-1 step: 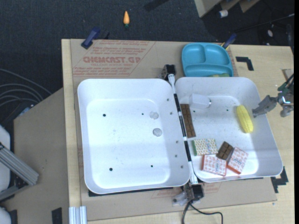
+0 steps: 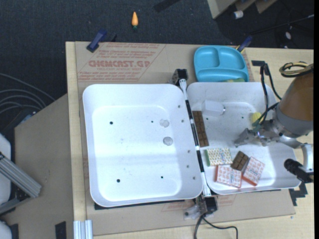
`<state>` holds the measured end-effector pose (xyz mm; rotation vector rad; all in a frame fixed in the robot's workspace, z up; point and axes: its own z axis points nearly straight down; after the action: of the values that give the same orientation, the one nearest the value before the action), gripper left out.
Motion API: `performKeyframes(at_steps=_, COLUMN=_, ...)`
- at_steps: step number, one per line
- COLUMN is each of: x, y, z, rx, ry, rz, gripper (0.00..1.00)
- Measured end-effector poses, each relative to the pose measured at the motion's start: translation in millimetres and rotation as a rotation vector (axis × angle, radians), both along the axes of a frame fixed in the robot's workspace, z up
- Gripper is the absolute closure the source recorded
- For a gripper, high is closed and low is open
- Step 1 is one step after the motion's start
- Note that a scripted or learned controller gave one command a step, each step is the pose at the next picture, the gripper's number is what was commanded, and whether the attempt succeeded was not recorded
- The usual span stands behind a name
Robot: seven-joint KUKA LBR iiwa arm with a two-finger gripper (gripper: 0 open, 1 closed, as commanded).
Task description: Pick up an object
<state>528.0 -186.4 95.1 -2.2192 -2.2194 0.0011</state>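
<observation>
The right bin (image 2: 234, 94) holds several small things. A white block (image 2: 214, 107) lies near its back and a yellow piece (image 2: 256, 117) sits by the arm. A long brown strip (image 2: 200, 128) runs along the left wall, with a thin green stick (image 2: 206, 157) below it. Toward the front lie a patterned card (image 2: 219, 156), a dark brown bar (image 2: 240, 160) and two red-and-white packets (image 2: 229, 176) (image 2: 253, 171). My gripper (image 2: 245, 137) hangs low over the bin's middle right, just above the brown bar and right of the card. I see nothing held in it.
The left bin (image 2: 99, 133) carries two small round discs (image 2: 164, 123) (image 2: 168, 141) near its right side. A blue divided tray (image 2: 221, 63) stands behind the right bin. Cables (image 2: 291, 68) loop at the far right by the arm.
</observation>
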Motion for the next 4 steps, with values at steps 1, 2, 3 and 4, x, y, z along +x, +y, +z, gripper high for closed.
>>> performKeyframes(at_steps=1, x=48.7, y=-32.1, z=-10.9, rx=0.009, ry=0.0, rz=0.005, gripper=0.0)
performKeyframes(at_steps=2, x=124.3, y=-30.7, z=-10.4, rx=0.01, ry=0.0, rz=0.006, gripper=0.0)
performKeyframes(at_steps=3, x=124.4, y=-33.3, z=0.7, rx=0.002, ry=-0.002, rz=0.007, gripper=1.0)
performKeyframes(at_steps=4, x=124.2, y=-31.2, z=0.0, rx=0.007, ry=0.001, rz=0.007, gripper=0.0)
